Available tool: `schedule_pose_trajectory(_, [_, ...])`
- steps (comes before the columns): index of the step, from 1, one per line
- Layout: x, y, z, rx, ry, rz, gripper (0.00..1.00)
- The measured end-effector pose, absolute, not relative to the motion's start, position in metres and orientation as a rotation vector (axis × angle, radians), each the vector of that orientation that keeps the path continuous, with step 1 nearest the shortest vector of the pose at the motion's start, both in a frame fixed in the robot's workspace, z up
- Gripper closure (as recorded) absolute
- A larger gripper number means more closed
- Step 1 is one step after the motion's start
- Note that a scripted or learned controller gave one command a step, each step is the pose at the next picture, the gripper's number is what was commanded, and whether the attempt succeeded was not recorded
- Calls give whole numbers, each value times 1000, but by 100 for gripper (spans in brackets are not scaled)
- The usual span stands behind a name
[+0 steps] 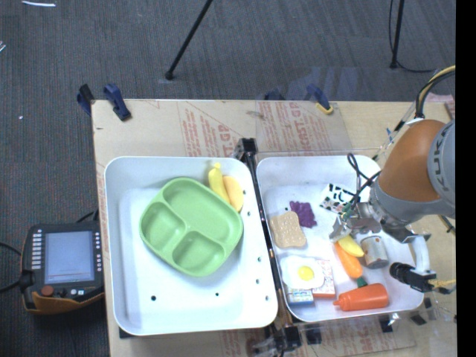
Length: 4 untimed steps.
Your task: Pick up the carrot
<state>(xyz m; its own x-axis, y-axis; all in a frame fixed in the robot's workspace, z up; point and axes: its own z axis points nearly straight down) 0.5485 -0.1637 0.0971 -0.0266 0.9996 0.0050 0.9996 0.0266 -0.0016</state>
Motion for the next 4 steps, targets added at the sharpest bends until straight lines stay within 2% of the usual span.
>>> schedule_pose_trajectory(1, [512,-179,100,-2034,-2430,-26,100])
schedule_pose_trajectory(2, [485,-148,97,-1720,-2663,-18,100])
schedule_pose_trajectory(3, [520,-129,89,-1619,-2700,-3,100])
schedule_pose_trajectory(4, [504,-204,208,-1610,-2714,-1,100])
